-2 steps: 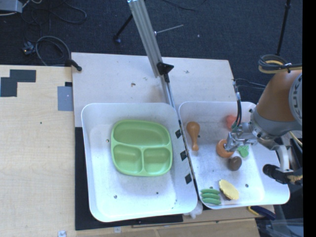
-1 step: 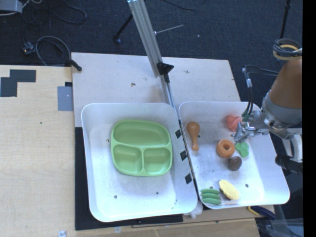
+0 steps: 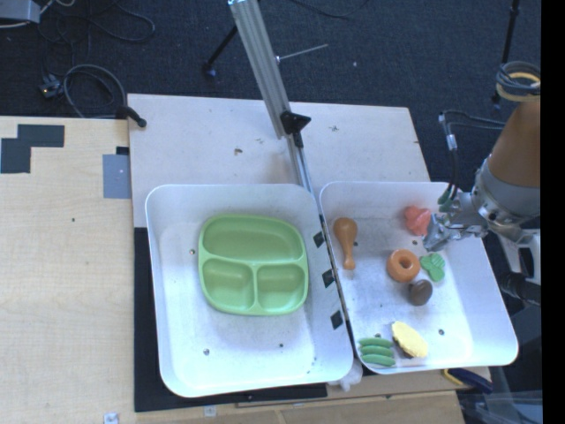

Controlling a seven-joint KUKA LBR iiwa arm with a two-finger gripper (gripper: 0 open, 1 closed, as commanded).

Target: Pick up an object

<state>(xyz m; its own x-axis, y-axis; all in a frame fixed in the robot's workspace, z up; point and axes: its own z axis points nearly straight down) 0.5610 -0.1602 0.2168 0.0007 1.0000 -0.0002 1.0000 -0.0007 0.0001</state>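
Note:
The right bin (image 3: 468, 325) holds several toy foods: a pink piece (image 3: 417, 218), an orange donut (image 3: 404, 265), a green leafy piece (image 3: 433, 267), a dark brown round piece (image 3: 419, 292), a tan drumstick (image 3: 344, 238), a yellow piece (image 3: 409, 340) and green pea pods (image 3: 377, 352). My gripper (image 3: 439, 235) hangs over the bin's right part, between the pink piece and the green leafy piece, just above the donut's upper right. I see nothing held in it.
The left bin (image 3: 168, 325) carries a green divided plate (image 3: 253, 264). A metal pole (image 3: 265, 69) slants from the top down to the divider between the bins. Cables lie on the dark floor behind the bench.

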